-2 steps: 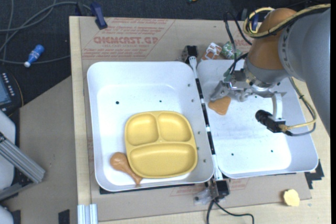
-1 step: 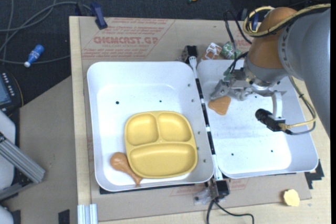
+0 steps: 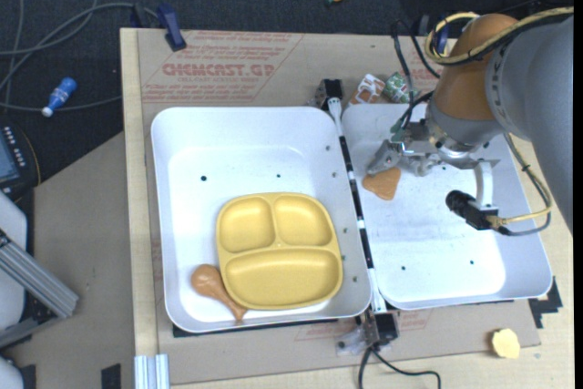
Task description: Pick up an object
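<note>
Far left of the jaws, a yellow tray (image 3: 278, 251) and an orange drumstick (image 3: 215, 285) lie in the left bin (image 3: 173, 159). An orange wedge (image 3: 383, 184) lies just below the jaws (image 3: 393, 156); whether they are spread, I cannot tell.

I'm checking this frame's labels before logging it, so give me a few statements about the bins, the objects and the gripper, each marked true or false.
1. The yellow divided plate lies in the left bin. True.
2. An orange drumstick-shaped toy lies in the right bin. False: it lies in the left bin, at the plate's lower left edge.
3. The gripper is over the right bin, near its upper left part. True.
4. The orange-brown wedge-shaped piece sits on the yellow plate. False: it lies in the right bin, just below the gripper.
5. A small blue bottle lies inside the left bin. False: it lies on the dark floor, left of the bench.
</note>
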Robot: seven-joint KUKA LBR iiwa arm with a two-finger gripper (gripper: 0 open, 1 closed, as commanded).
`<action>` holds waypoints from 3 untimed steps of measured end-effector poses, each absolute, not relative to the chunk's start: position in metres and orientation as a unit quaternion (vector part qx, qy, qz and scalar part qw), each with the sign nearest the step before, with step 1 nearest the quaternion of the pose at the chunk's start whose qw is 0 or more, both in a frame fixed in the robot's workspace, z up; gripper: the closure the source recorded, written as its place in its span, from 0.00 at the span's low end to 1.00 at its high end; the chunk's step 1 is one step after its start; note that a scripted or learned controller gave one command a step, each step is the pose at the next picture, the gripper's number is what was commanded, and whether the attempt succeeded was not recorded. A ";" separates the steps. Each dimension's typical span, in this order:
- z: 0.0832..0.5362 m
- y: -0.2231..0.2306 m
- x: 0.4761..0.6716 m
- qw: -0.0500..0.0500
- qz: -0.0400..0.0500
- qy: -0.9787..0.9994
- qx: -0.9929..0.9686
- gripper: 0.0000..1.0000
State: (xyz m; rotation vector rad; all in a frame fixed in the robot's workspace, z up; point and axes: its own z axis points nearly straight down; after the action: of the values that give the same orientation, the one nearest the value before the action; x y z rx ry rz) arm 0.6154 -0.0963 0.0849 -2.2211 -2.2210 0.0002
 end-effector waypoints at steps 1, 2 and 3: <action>0.085 -0.093 0.625 -0.001 -0.001 -0.707 -0.707 0.00; 0.085 -0.096 0.626 0.000 -0.001 -0.707 -0.707 0.00; 0.085 -0.095 0.611 0.001 0.001 -0.707 -0.707 0.00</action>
State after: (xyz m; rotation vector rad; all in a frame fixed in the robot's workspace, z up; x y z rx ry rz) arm 0.6107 -0.0954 0.0848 -2.2203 -2.2199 0.0023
